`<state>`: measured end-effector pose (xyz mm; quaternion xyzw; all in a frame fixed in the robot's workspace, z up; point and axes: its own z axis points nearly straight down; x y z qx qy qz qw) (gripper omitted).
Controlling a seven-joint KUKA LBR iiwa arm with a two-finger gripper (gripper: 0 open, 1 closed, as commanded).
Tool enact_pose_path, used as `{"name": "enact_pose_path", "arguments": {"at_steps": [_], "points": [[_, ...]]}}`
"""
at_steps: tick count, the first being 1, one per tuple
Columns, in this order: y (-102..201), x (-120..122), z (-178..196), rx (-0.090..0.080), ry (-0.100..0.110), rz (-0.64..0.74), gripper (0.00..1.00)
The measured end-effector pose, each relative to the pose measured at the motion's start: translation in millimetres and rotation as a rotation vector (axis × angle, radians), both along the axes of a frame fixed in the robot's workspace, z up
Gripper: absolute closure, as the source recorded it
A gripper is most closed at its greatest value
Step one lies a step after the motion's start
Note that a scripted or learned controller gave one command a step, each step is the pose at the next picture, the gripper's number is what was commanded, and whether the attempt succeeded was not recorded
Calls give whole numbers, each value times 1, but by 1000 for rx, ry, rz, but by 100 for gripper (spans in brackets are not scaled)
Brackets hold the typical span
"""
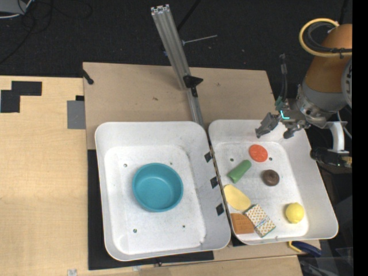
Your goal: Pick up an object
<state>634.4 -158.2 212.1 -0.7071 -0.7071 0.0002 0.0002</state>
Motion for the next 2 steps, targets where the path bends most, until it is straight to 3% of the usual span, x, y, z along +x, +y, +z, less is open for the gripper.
{"name": "enact_pose_path", "arguments": {"at_steps": [1,2], "points": [[0,0,0,0,0,0,0],[2,-1,-64,1,5,1,0]]}}
